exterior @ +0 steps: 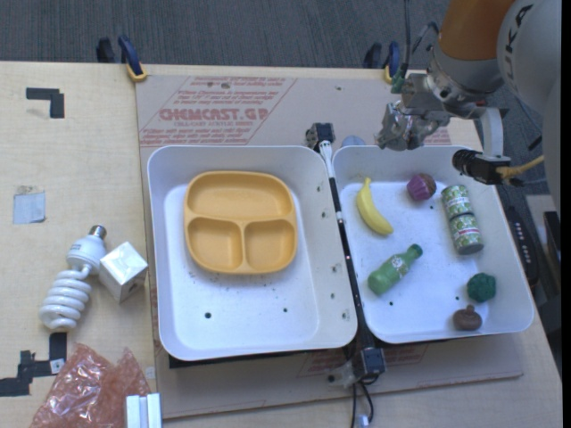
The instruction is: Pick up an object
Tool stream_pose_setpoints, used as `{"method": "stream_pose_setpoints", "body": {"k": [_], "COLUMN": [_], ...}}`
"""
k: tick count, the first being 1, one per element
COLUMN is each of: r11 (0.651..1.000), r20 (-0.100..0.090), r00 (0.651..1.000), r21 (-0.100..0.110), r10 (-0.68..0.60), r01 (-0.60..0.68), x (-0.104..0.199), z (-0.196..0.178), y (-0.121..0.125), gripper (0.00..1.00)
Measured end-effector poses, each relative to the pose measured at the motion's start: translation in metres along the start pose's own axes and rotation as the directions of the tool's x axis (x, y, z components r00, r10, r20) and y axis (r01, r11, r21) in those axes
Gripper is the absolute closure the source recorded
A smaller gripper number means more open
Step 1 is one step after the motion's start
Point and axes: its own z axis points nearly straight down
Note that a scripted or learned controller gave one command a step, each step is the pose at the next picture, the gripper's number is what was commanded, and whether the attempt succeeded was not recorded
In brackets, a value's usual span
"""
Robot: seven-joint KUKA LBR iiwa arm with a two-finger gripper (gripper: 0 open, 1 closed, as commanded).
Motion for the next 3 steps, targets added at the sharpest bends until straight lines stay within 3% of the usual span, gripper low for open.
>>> {"method": "stream_pose_setpoints", "body": {"k": [1,2,3], "r11": [1.000,1.000,1.000], "r20": [0.000,0.000,0.000], "r00": [1.000,1.000,1.000], "r21": [0.001,0.000,0.000], "r10": [-0.001,-0.001,-0.001], "r01": [0.001,0.001,0.001], "x": [0.050,0.155,0.155], "z": [-0.009,0.008,0.008], "y": [-0.014,0.000,0.000], "gripper": [1.00,1.00,0.00]}}
